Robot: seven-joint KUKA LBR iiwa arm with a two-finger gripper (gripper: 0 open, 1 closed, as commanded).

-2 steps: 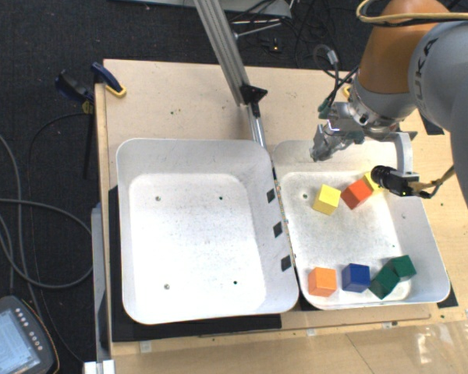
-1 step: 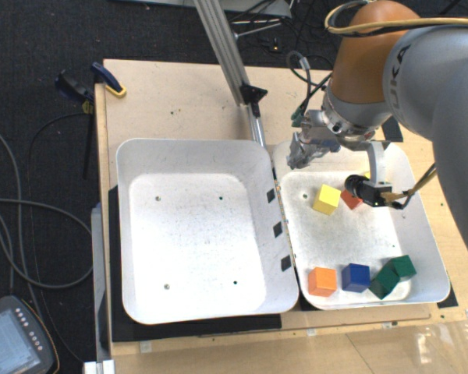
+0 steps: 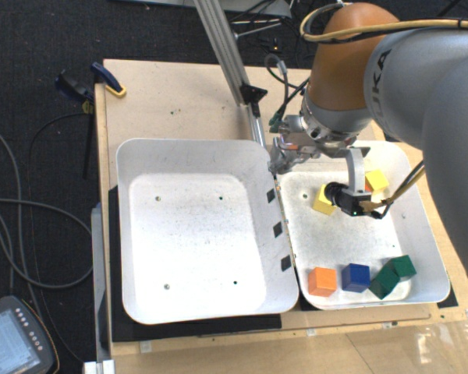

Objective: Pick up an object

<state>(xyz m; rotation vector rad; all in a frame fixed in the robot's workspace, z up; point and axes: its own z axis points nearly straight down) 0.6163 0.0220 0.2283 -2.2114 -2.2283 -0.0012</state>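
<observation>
My gripper [image 3: 284, 159] hangs over the far left corner of the right bin [image 3: 421, 244], close to the divide between the two bins. A yellow block [image 3: 323, 202] lies just right of and nearer than it. A second yellow block [image 3: 377, 181] sits further right, partly behind the wrist bracket. Along the bin's near edge stand an orange block [image 3: 322, 280], a blue block [image 3: 357, 277] and two green blocks [image 3: 385, 284] [image 3: 404, 266] that touch each other. I see nothing held at the gripper.
The left bin [image 3: 140, 209] lies beside the right one, their rims meeting in the middle. A slanted metal rail [image 3: 222, 45] runs down to the bins' far edge near the gripper. A blue and yellow clamp [image 3: 101, 80] grips the bench's far left corner.
</observation>
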